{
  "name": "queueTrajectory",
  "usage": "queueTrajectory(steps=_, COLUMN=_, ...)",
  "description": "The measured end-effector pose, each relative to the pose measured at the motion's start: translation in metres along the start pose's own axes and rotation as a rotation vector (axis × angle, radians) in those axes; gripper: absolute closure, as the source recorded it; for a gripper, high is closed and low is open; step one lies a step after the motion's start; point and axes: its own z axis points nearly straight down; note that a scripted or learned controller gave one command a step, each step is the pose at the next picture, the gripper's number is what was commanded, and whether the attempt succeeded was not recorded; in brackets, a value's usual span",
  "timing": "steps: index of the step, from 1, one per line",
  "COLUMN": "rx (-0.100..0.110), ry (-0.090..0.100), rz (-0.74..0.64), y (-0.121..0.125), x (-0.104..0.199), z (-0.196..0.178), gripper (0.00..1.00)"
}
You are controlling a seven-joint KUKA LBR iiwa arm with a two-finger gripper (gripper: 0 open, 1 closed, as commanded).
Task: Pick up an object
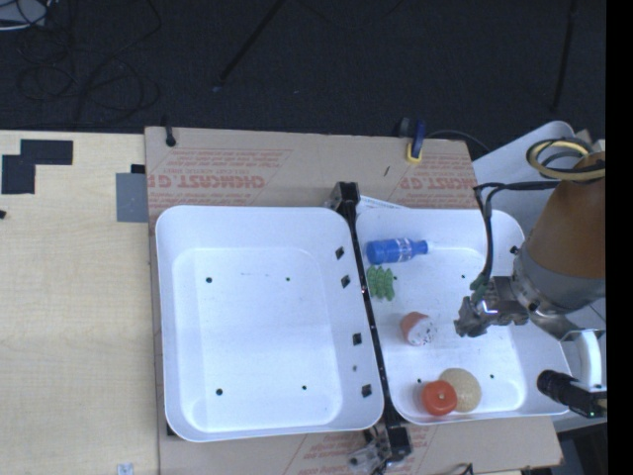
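Four small things in the right bin [504, 228], none of them lifted. A blue bottle [396, 250] on its side near the far left corner. A green leafy toy [381, 283] just beside it, close to the left wall. A little white and red cup [417, 329] near the middle. An orange ball [439, 398] touching a tan round thing [462, 389] by the near edge.

Gripper [473, 323] low over the right side of that bin, near the cup but apart from it. Nothing seen between the jaws; open or closed, cannot tell. Grey arm [564, 255] with an orange band behind it.

Left bin [168, 265] alongside, joined by a black strip [361, 295]. Brown cardboard [287, 171] under both bins, on a pale wooden bench [69, 305]. Dark floor [297, 47] with loose cables beyond.
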Motion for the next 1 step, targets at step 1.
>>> queueTrajectory(steps=1, rx=0.000, ry=0.000, rz=-0.012, y=0.0090, x=0.0124, z=0.0967, gripper=1.00)
